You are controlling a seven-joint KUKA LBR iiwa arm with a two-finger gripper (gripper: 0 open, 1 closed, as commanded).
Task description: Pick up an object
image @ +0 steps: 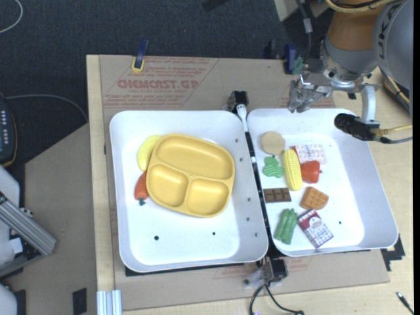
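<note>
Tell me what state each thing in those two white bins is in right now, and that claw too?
end effector: raised over the right bin's far edge, holding nothing
yellow tray: upright in the left bin, compartments bare
corn cob: lying flat, right bin
chocolate bar: lying flat
waffle: flat, untouched
green pod: lying flat

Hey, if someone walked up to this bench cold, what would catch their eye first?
Probably the big yellow divided tray filling the left bin, with an orange carrot-like piece poking out at its left edge. Next, the cluster of toy food in the right bin, led by the corn cob. The arm's hand hangs above that bin's far edge.
</note>
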